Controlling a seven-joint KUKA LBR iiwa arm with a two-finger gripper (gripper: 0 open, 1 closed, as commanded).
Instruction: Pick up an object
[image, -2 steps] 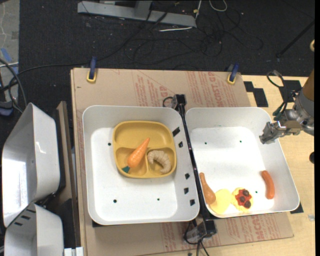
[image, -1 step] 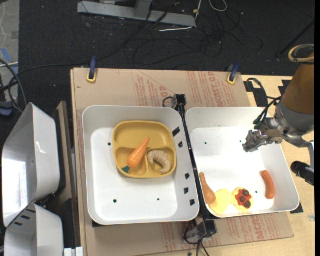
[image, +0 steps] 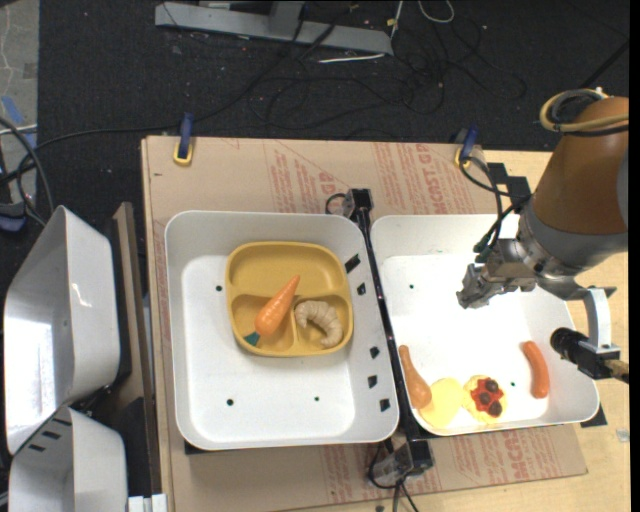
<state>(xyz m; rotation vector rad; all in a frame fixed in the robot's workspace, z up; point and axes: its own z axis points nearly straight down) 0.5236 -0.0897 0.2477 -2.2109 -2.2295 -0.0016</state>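
In the right bin (image: 440, 330), my gripper (image: 478, 289) hangs over bare white floor near the bin's middle, with nothing seen between its fingers. Along the bin's front lie an orange drumstick-shaped toy (image: 414, 378), a yellow slice with dark red berries (image: 473, 399) and a small orange sausage (image: 537, 368). The left bin (image: 200, 400) bears a yellow divided plate (image: 290, 298) with an orange carrot (image: 276, 306) and a pale shrimp (image: 322, 320) in it.
The arm's grey body and orange band (image: 590, 190) reach in over the right bin's far right corner. A black divider with clips (image: 372, 300) runs between the bins. White containers (image: 55, 330) stand off the bench at left. Cables lie on the dark floor behind.
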